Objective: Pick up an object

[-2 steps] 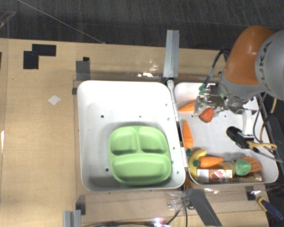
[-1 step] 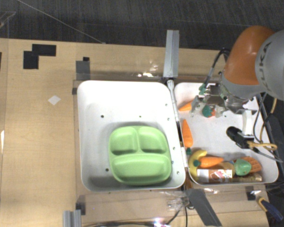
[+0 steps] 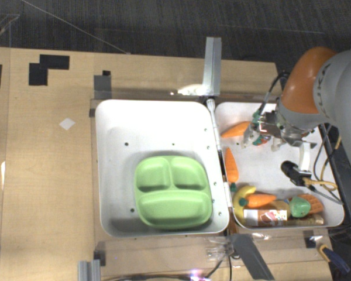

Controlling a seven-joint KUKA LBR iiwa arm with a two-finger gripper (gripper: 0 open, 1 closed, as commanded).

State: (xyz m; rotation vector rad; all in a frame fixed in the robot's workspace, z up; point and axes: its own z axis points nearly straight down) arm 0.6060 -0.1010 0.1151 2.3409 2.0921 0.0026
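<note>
In right bin (image 3: 263, 160): gripper (image 3: 253, 134); carrot (image 3: 234, 129) just beside, left

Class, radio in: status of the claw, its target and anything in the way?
Claw low over right bin, grip unreadable. Orange carrot beside it, not seen held. Toy food pile along near wall. Green tray in left bin.

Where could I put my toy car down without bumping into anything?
Left bin: bare white floor behind and left of the green tray. Right bin: a small bare patch mid-floor, between the orange carrot and the gripper. Its front edge is crowded with toy food.
</note>
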